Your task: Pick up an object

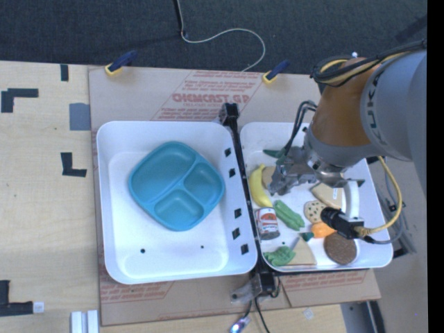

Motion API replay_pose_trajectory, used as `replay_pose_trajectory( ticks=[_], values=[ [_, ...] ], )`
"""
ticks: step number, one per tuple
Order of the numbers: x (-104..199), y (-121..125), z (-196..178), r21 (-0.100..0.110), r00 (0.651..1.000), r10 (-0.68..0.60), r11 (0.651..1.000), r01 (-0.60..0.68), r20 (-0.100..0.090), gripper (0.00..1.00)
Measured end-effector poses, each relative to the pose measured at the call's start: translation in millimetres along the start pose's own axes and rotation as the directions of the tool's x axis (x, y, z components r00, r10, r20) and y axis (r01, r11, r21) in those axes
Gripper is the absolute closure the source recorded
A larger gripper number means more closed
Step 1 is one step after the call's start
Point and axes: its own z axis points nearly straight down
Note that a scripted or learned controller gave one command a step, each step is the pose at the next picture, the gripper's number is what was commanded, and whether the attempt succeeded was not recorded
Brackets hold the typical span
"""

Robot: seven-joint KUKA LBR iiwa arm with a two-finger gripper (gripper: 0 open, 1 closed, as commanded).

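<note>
The arm (361, 109) reached in from the right and hung over the right bin (378, 259), which held all the loose items; the left bin (111, 186) held a blue divided plate (177, 184). The gripper (288, 179) was positioned low over the upper-left part of the right bin, just beside the yellow banana (259, 186) that lay along the divider between the bins. Whether the fingers stood wide or narrow could not be determined, because the dark mechanism blurred together at this angle and nothing was visibly between them. The task named no particular object, so any item in the right bin qualified as a target. The nearest candidates were the banana and the green pod-shaped piece (288, 215) directly below the gripper. Further toward the front lay a small can (268, 223), a green leafy piece (280, 257), an orange piece (320, 230), a speckled cracker (313, 211) and a brown round disc (340, 249). These items lay close together, some touching, which likely made a clean approach harder. The wrist's placement suggested that the grasp attempt was directed at the banana or the green pod, and the pick was judged not yet accomplished.
</note>
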Motion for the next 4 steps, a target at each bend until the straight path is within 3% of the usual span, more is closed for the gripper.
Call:
replay_pose_trajectory(
  ticks=[1, 2, 3, 4],
  values=[
    [56, -31, -9, -0.006, 1.000, -0.004, 1.000, 0.004, -0.001, 1.00],
    [39, -47, -81, -0.014, 1.000, 0.001, 1.000, -0.001, 0.002, 1.00],
    [85, -59, -42, -0.003, 1.000, -0.003, 1.000, 0.003, 0.001, 1.00],
    [179, -52, -123, -0.016, 1.000, -0.011, 1.000, 0.010, -0.001, 1.00]
  ],
)
